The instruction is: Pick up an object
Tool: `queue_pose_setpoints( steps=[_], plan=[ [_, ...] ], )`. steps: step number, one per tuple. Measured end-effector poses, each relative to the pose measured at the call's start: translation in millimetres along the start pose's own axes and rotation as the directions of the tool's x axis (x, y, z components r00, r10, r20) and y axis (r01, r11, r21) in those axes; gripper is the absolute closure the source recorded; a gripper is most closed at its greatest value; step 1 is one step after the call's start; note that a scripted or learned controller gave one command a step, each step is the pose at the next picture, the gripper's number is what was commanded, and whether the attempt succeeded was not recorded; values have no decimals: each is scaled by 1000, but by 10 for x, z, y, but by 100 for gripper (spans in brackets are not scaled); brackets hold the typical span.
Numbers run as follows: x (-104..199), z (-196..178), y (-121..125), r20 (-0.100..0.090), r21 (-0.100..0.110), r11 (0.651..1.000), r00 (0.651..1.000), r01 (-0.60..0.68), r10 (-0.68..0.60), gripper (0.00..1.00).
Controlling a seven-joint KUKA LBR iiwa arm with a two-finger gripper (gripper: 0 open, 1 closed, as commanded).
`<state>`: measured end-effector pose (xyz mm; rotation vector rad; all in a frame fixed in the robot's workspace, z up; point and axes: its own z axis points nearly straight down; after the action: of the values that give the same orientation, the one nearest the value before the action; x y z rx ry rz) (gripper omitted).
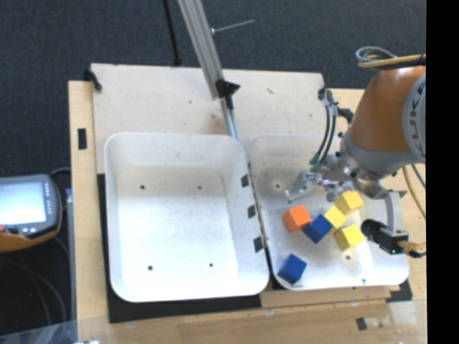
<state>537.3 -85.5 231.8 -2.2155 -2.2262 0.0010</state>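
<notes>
— Blocks, that's what we have in the right bin (267,153): an orange cube (295,218), a blue cube (317,228) touching its lower right side, three yellow cubes and a second blue one.

— We see them. The upper yellow cube (349,201) sits right under the wrist, the middle yellow cube (334,216) just below and left of it, against the blue one. The lower yellow cube (348,237) lies a little apart, to the lower right.

— And the lone blue cube (292,268) sits down near the bin's bottom edge, well clear of the cluster.

— Now the arm (391,124). We have it coming in from the right of the frame, orange band up top, its bulk over the right bin's upper right part.

— The gripper (313,183) hangs just above the orange cube in the frame, among cables and metal parts. We cannot tell whether it is spread or pinched, and we see nothing between its tips.

— Left bin (115,192)?

— White, speckled, on the left half of the bench (82,192). A grey metal rail (204,49) slants down from the top of the frame to where the two bins meet.

— And at the far left edge, a small screen device (27,208).
</notes>
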Motion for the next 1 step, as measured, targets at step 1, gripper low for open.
queue_pose_setpoints(
  steps=[1],
  plan=[
    [-52,1065,-29,7,-10,1000,1000,-7,7,0]
  ],
)
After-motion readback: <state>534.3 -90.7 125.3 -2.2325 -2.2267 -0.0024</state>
